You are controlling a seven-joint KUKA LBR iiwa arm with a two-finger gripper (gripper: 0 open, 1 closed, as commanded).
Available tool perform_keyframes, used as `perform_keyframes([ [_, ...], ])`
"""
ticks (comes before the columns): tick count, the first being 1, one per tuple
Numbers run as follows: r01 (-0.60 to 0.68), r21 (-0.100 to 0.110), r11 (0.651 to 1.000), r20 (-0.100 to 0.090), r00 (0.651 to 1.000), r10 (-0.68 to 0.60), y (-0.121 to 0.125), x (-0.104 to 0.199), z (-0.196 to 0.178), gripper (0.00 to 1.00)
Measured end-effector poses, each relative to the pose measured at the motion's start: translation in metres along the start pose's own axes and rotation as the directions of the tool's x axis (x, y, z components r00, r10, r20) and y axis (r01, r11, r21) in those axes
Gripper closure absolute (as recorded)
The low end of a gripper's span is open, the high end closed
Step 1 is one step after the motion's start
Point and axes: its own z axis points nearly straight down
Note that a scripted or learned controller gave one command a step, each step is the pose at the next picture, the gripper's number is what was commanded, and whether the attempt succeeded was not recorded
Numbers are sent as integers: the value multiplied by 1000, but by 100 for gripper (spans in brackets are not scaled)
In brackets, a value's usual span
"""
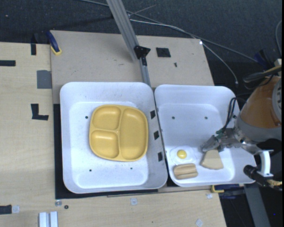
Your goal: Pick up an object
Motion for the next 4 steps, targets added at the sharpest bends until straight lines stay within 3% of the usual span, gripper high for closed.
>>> perform_keyframes([
  [2,0,2,1000,-1,1000,0,-10,-8,-100,100],
  [3,1,3,1000,-2,1000,0,-9,-8,-129,100],
  [4,5,5,1000,-4,1000,-5,16,36,-130,100],
])
